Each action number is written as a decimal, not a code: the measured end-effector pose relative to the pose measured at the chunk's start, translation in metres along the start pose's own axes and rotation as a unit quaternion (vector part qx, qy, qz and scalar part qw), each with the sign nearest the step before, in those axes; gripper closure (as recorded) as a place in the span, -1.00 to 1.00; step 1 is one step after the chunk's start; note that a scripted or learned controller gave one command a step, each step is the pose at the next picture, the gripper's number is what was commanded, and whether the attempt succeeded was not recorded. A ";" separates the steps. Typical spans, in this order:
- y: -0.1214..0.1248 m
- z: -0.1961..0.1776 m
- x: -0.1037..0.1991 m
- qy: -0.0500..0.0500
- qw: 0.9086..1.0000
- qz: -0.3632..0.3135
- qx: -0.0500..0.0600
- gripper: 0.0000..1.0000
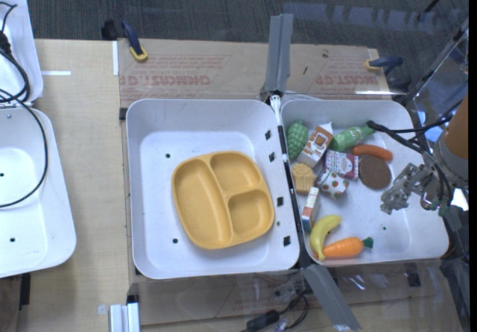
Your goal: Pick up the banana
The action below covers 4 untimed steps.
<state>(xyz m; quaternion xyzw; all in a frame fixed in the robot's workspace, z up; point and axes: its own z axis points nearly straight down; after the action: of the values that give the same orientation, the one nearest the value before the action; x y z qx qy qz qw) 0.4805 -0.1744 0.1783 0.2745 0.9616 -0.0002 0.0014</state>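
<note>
While the banana lies lower centre-right beside a carrot, the gripper hovers right of it; finger state indiscernible.

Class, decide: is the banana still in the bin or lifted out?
In the bin. The banana lies on the right bin floor beside the carrot, apart from the gripper.

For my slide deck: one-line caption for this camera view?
Gripper poised over right bin, banana lying beside carrot near front wall.
</note>
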 end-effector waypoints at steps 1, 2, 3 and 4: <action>0.067 0.087 0.013 0.001 0.998 -0.067 0.000 -1.00; 0.042 0.084 0.030 0.002 0.989 0.146 0.001 -1.00; -0.014 0.078 -0.006 0.000 0.999 0.037 0.000 -1.00; 0.056 0.073 0.038 0.001 0.992 -0.124 -0.001 -1.00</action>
<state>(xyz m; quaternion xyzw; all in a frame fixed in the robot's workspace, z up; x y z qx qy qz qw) 0.4782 -0.1068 0.1050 0.1535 0.9882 0.0005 0.0004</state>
